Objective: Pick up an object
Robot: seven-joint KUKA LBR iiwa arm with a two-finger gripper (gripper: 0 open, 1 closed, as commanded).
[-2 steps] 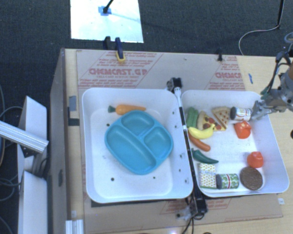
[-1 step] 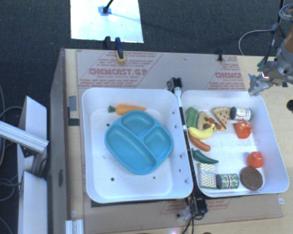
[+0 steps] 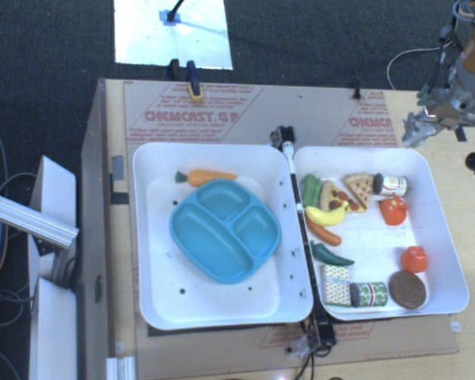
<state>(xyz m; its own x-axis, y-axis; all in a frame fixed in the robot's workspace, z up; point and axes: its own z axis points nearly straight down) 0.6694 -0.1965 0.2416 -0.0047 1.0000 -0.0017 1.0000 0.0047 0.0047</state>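
Approach step, nothing grasped: pincer [image 3: 412, 130] hovering beyond the far right corner of the shallow white right bin [image 3: 442, 212], spread of its tips impossible to tell. Next: descending onto 1 target, perhaps the red plastic tomato [image 3: 393, 210] nearest, among crowded toys.

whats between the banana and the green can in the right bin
In the camera view, a hot dog and a green pepper lie between the banana and can.
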